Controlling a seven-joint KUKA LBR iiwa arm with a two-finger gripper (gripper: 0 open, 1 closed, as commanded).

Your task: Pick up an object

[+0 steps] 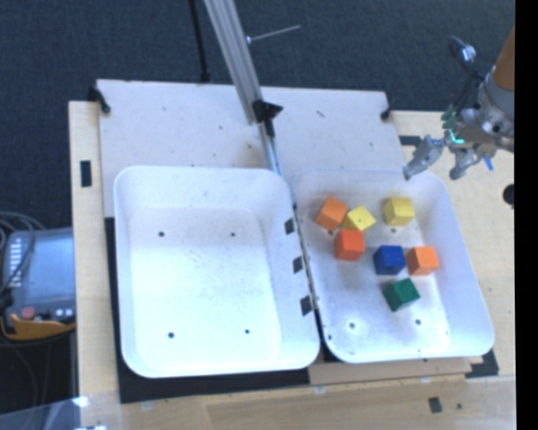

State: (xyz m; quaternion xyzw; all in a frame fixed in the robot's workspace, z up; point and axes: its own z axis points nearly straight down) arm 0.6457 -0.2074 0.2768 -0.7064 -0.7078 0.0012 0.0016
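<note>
White bins: 2, side by side on bench [85, 240]. Left bin [134, 195] noted with bare speckled floor. Right bin [471, 312] holding 7 blocks in a loose cluster.

Blocks recorded: orange block [331, 213] touching or just beside small yellow block [360, 219]; red-orange block [349, 244] just below those 2; yellow block [398, 210] standing apart toward the far rim; blue block [389, 259] touching or just beside second orange block [422, 260]; green block [400, 293] alone, nearest the front, slightly rotated.

Gripper [437, 162] found over the far right corner of the right bin, above or just outside the rim, well apart from every block. Fingers [419, 163] appear spread, nothing between them, touching nothing.

Step in hand, judged: approach, no pick begun.

Recommended practice: select an isolated target, yellow block or green block, rather than the crowded pairs. Centre over the chosen block, align fingers with 2 flat faces, descend straight with fingers wide, close only once both faces are straddled. For green block, turn the wrist to match its rotation. Risk: neighbours nudged, or a corner grip slipping on lift.
</note>
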